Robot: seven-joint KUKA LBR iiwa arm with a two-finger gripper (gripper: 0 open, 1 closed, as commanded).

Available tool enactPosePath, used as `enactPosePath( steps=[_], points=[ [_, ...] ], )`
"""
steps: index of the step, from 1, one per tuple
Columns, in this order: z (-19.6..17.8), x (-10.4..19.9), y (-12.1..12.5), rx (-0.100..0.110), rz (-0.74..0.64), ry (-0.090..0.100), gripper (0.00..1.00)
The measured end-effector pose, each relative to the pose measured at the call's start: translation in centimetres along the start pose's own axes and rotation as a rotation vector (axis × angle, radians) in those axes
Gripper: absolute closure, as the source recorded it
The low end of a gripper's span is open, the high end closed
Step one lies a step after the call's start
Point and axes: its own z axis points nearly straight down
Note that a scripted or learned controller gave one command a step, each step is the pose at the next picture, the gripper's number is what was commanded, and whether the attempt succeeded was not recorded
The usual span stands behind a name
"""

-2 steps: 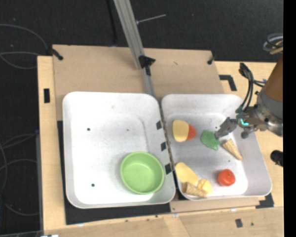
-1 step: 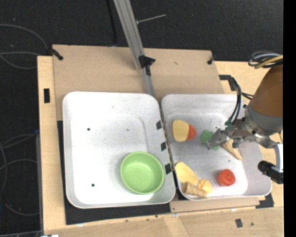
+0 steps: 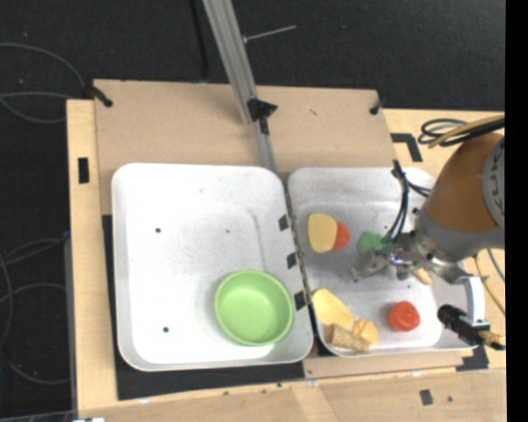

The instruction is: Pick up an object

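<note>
Watching the feed from my desk, and the gripper is down in the right bin, low over the floor. Right beside the fingers, on the far side and maybe touching them, sits a small green object. That's my guess for the target since it's the closest thing. I honestly can't tell whether the fingers are spread or pinched; the whole wrist end is a grey blur against the white bin, so I won't claim it's holding anything.

Handling-wise, the green piece looks like a little plastic toy: probably light, stiff and a bit slick. I'd want the fingers straddling its narrow width rather than catching an edge, because something that light will likely just skate away across the smooth bin floor if nudged.

Other stuff relative to the fingers: a yellow-and-orange toy further out to the left, a red tomato-like ball on the near side, and a yellow wedge next to some tan crinkly pieces nearer the front corner. A green bowl sits well apart in the left bin.

Hard bits: the arm's orange-and-grey bulk covers the bin's right side, and the green object's shape is too small to name properly.
</note>
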Motion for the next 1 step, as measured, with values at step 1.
enactPosePath(
  steps=[1],
  points=[
    [2.26, -0.18, -0.02, -0.004, 0.001, -0.002, 0.00]
  ],
)
